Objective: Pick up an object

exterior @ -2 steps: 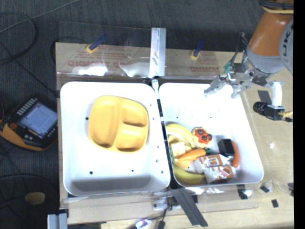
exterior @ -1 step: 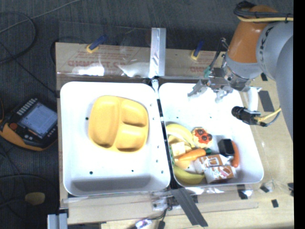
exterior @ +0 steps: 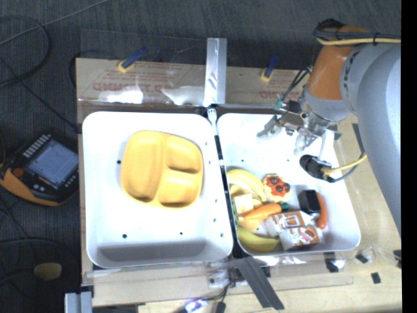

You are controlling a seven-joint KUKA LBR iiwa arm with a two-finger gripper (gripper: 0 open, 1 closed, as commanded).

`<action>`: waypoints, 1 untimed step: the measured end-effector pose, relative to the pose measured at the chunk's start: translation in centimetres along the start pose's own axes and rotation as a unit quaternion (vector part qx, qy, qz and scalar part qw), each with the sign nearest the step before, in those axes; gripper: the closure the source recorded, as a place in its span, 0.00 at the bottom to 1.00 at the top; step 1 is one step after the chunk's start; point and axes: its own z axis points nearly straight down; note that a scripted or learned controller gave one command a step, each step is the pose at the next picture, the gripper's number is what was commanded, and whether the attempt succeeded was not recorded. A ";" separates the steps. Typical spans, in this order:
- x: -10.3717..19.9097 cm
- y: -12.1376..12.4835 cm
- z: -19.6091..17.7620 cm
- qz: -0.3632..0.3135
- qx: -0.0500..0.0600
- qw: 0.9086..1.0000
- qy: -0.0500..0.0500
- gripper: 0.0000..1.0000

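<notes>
The right bin (exterior: 247, 132) holds a heap of toy food at its near end: a yellow banana (exterior: 245, 178), an orange carrot (exterior: 262, 211), a small printed carton (exterior: 297, 229), a black block (exterior: 309, 199), a red sausage (exterior: 321, 215) and a round piece with red spots (exterior: 276, 185). A second banana (exterior: 254, 241) lies under the carrot. My gripper (exterior: 285, 135) hangs over the bare far part of this bin, above and behind the heap. Its fingers (exterior: 268, 129) are spread apart with nothing between them.
A yellow divided plate (exterior: 160, 168) fills the middle of the left bin (exterior: 104, 233). A ridge (exterior: 220, 168) separates the two bins. A black plug on a yellow cable (exterior: 313, 165) dangles from the arm above the food. A handheld control unit (exterior: 43, 168) lies on the floor at left.
</notes>
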 end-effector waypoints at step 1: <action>-1.8 -5.2 3.5 -0.048 -0.001 0.999 0.000 0.00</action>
